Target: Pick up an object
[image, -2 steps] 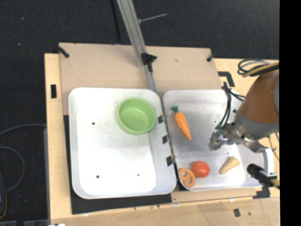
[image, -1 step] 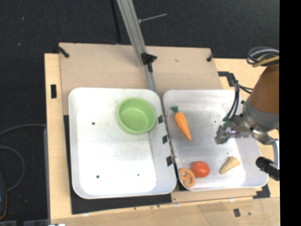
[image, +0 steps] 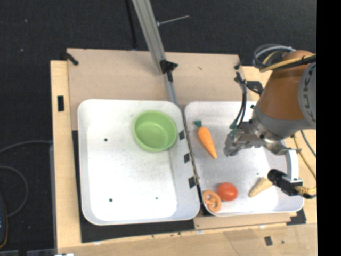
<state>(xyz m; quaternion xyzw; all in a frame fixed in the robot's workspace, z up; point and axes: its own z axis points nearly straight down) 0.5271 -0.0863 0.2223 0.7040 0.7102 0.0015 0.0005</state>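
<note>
Hovering low in the right bin (image: 213,110), the end effector (image: 233,145) sits just right of the carrot (image: 206,141); whether it is wide or narrow cannot be told from this slant. Nothing seen between it. Carrot lies in the bin's left half, long axis running from green top at upper left to tip at lower right, tip nearest the end effector. Likely target. Tomato (image: 227,191) and cone-shaped piece (image: 260,187) lie farther off, toward the near wall.

Two shallow white plastic bins (image: 96,159) (image: 240,204) hold one green round bowl (image: 154,131), one orange toy carrot (image: 206,141), one red tomato (image: 227,191), one pretzel-shaped pastry (image: 211,200) and one beige cone-shaped wedge (image: 260,187).
</note>
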